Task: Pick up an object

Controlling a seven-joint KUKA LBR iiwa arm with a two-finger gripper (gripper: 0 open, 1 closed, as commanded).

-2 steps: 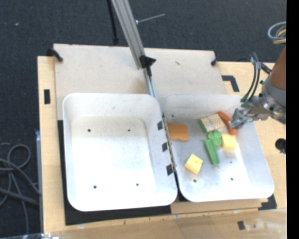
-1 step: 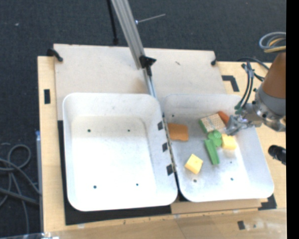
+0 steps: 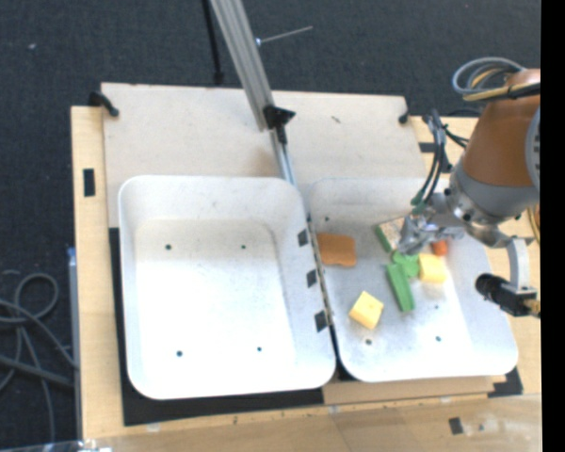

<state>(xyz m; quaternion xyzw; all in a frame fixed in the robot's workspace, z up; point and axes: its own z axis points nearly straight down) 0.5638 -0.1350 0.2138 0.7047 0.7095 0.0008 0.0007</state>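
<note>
Nearest to us lies the front rim of the two shallow white plastic bins: the left bin (image 3: pixel 217 365) and the right bin (image 3: pixel 424 370), touching along their inner walls. In the right bin we find first a yellow foam cube (image 3: pixel 366 310) near the dividing wall. Just behind it, to the right, lies a long green plastic stick (image 3: pixel 400 286), with a smaller yellow block (image 3: pixel 433 269) touching its right side. An orange-brown rounded block (image 3: pixel 336 250) sits against the dividing wall, apart from the others. The two-finger gripper (image 3: pixel 416 240) hangs directly above the far end of the green stick, beside a small red-orange piece (image 3: pixel 440 248). We cannot tell whether it is spread or closed, nor whether it grips anything. The grey arm with its orange-brown band (image 3: pixel 499 158) comes in from the right and bends down steeply over the bin's right half. Beyond, a slanted aluminium rail (image 3: pixel 245 50) rises from the bench.
</note>
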